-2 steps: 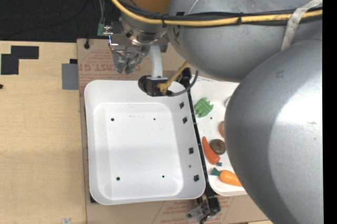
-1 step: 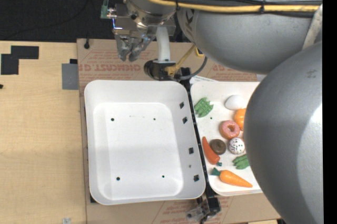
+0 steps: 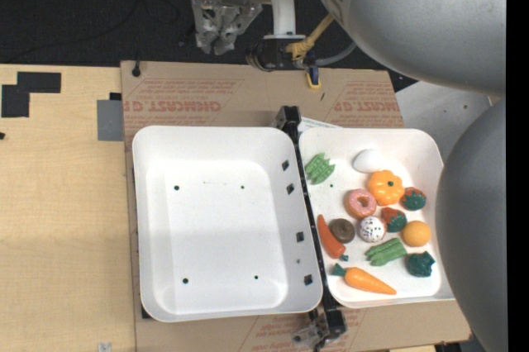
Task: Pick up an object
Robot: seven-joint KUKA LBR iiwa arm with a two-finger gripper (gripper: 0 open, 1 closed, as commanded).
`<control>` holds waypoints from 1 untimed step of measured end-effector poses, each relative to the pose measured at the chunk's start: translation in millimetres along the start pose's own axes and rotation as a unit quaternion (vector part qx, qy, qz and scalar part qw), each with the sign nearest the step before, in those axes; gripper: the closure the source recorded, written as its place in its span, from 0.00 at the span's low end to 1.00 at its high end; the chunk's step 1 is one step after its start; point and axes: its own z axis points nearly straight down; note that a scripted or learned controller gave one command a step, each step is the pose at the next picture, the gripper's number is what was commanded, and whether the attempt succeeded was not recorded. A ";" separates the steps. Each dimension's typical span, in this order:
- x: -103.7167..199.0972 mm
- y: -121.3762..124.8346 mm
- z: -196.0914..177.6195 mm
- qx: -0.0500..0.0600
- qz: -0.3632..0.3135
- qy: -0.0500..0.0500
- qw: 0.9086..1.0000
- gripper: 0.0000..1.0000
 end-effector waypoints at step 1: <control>-45.9 -0.1 34.4 0.007 0.005 -0.003 1.000 1.00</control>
